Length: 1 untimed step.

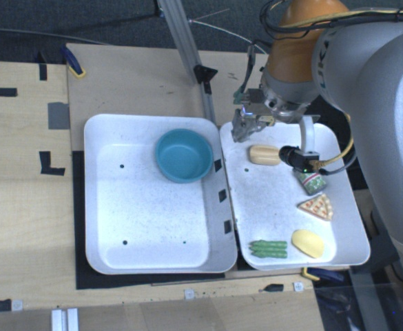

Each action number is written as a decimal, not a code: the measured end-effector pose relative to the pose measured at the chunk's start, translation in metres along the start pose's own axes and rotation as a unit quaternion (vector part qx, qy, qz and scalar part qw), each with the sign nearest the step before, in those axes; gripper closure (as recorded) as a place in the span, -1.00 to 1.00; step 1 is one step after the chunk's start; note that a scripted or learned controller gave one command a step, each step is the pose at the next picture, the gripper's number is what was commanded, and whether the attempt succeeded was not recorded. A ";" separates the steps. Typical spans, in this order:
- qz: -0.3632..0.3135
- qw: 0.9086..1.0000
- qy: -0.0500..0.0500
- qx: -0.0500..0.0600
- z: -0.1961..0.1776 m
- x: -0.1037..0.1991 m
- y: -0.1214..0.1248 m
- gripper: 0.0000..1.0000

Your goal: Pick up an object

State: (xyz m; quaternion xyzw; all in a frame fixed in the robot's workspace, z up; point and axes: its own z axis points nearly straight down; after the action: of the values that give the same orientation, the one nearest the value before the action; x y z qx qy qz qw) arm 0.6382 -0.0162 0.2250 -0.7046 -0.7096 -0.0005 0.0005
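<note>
Lying on its side in the upper left part of the right bin (346,250): tan roll (264,155), untouched, nothing gripping it. Just to its right, a black cylindrical fitting with a cable, part of the arm's gear. Below that fitting, a small green-and-white can (314,183), tilted. Further toward the near side, a pizza slice (316,207) with its point toward the left, apart from the can. At the near right corner of the same bin, a yellow lemon (307,243); just beside it on the left, a bunch of green beans (268,249), lying flat along the near wall.

Hovering near the roll, up and to its left, over the far left corner of the right bin: tool (244,126), carrying nothing that can be seen. Open or closed: cannot tell from this angle. Above it, the grey arm (366,81) with its orange band, reaching in from the right.

In the left bin (118,247), close to its far right corner: blue bowl (184,155), upright, well apart from the toy foods. Under both bins, the wooden bench (22,185), marked with bits of dark tape.
</note>
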 end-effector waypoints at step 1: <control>0.000 1.000 0.000 0.001 -0.005 0.053 -0.002 1.00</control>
State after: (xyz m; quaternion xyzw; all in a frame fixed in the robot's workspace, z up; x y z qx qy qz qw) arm 0.6358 0.0364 0.2303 -0.7046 -0.7096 -0.0002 0.0009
